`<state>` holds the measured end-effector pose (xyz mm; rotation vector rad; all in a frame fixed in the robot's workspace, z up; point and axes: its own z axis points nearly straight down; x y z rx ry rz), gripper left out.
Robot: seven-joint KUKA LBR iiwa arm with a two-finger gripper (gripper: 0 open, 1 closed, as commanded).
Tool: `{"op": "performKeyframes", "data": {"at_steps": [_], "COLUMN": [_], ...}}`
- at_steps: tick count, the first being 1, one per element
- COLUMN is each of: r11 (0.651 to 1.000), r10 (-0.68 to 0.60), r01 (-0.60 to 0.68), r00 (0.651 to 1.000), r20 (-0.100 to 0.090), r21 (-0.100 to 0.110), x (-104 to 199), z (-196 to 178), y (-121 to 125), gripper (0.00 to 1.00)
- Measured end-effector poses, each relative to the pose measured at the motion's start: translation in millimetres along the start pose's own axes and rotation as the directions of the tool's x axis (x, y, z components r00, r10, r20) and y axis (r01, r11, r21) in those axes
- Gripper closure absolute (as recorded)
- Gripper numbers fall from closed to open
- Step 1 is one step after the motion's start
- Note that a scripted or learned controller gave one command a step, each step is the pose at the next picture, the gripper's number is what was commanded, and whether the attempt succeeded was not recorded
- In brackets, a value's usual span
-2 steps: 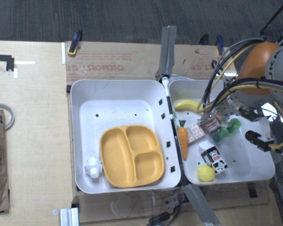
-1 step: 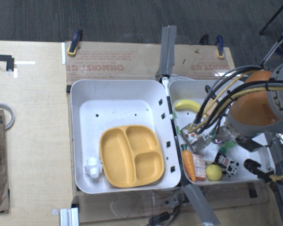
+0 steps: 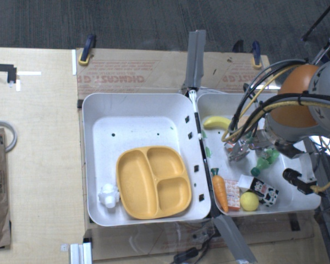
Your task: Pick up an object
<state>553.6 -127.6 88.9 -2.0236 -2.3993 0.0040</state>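
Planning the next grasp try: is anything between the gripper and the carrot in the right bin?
Nothing visible blocks it. The gripper hangs over bare floor of the right bin; the carrot lies below-left of it, with open floor between. A lemon lies beside the carrot.

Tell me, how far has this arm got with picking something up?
Done: the grey arm's gripper is down inside the right white bin, near the yellow banana. In hand: nothing visibly; whether it has anything is unclear. Left: grasping and lifting; the orange carrot, yellow lemon and green toy lie untouched.
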Motion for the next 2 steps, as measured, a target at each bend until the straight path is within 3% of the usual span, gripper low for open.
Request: {"op": "performKeyframes", "data": {"at_steps": [1, 2], "r11": [1.000, 1.000], "r10": [0.003, 0.023], "r01": [-0.003, -0.023], "r00": [1.000, 1.000], "r20": [0.000, 0.002], "r21": [0.003, 0.000], "x": [-2, 39], "z": [-7, -110], "y": [0, 47], "gripper": [1.00, 1.00]}}
